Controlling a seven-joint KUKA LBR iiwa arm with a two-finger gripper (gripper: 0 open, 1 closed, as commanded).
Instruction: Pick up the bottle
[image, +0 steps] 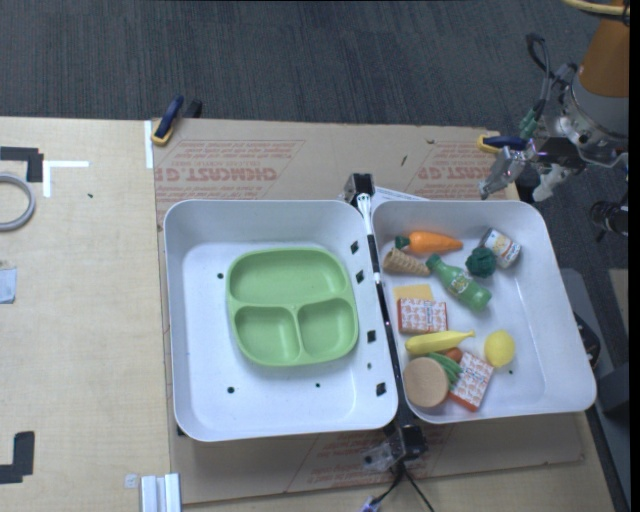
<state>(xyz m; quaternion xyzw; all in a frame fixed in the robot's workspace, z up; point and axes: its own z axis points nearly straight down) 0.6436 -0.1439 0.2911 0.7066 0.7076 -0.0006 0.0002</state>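
Hovering beyond the right bin's (560, 300) far corner with nothing in it, the claw (522, 178) has its fingers apart, presumably readying a descent toward the green bottle (459, 281) lying tilted between carrot (435, 241) and broccoli (481, 262)

Robot lab: bins (190, 400), cardboard-topped bench (80, 350)

Bench (80, 350): pale wood top, seen from above at a slant.
Cardboard sheet (300, 165): flat on the bench, printed with red lettering, lying under both bins.
Left bin (190, 330): white, shallow, resting on the cardboard sheet.
Right bin (545, 330): white, touching the left bin's right wall.
Blue-and-yellow clip (168, 120): beyond the left bin's far-left corner, at the cardboard's edge.
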